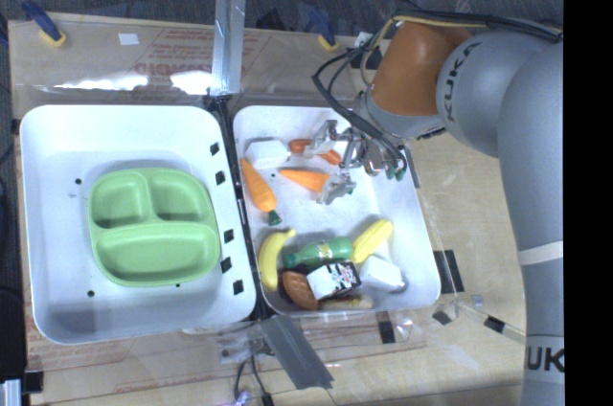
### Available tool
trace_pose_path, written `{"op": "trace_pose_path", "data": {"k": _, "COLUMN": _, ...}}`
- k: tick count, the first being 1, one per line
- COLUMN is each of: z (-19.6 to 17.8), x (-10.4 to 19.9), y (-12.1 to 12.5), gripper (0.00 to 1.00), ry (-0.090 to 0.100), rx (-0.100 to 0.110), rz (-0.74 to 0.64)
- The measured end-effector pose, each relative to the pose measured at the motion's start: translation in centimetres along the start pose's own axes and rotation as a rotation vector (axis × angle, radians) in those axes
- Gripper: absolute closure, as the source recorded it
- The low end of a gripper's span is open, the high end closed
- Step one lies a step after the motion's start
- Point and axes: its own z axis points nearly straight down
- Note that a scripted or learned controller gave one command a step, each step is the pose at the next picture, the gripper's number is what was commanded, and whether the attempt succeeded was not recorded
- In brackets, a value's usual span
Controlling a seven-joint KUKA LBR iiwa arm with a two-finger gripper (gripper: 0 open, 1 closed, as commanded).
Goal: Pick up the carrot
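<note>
While the gripper (335, 167) hangs spread and unladen, three carrots (305, 177) lie below.

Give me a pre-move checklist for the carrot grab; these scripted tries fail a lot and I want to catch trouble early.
1. Target present: a carrot lies in the right bin, tip toward the left. Ok.
2. Gripper over the right bin, at the carrot's thick end. Ok.
3. Carrot between the fingers: cannot tell.
4. Lookalikes: a second carrot by the left wall and a small orange piece lie near. Not ok.
5. Clutter: banana, green bottle and corn lie toward the front, apart from the target. Ok.
</note>
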Motion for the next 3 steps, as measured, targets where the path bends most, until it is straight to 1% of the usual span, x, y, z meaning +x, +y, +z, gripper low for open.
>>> {"op": "trace_pose_path", "data": {"k": 1, "z": 0.1, "x": 4.2, "y": 4.1, "gripper": 0.00, "ry": 0.004, "rx": -0.002, "rz": -0.023}}
{"op": "trace_pose_path", "data": {"k": 2, "z": -1.0, "x": 4.0, "y": 4.2, "gripper": 1.00, "ry": 0.000, "rx": -0.001, "rz": -0.029}}
{"op": "trace_pose_path", "data": {"k": 3, "z": -2.5, "x": 10.0, "y": 8.9, "gripper": 1.00, "ry": 0.005, "rx": -0.002, "rz": 0.118}}
